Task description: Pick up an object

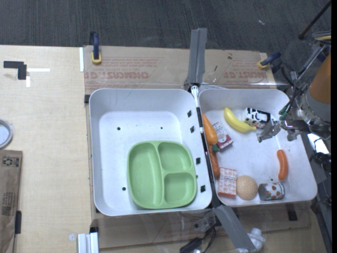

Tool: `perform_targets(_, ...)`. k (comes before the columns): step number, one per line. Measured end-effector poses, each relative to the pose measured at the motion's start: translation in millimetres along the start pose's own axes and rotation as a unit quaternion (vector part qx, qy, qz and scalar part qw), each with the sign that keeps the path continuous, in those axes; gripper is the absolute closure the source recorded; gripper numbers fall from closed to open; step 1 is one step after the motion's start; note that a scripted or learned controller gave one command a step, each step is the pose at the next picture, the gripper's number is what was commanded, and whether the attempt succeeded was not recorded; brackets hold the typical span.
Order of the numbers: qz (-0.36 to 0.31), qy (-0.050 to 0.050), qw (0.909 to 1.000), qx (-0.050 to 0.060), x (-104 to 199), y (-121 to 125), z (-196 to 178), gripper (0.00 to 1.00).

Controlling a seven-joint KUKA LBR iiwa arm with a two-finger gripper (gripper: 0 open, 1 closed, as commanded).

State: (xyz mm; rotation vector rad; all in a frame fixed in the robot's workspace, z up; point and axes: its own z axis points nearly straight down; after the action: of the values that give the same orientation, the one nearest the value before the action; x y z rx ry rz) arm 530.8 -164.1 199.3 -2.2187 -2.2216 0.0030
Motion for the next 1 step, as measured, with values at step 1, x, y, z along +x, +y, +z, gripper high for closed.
perform_targets(1, 0.073, 0.004, 0.9974, -0.001, -44.4, -22.8, 98.8, 0.00)
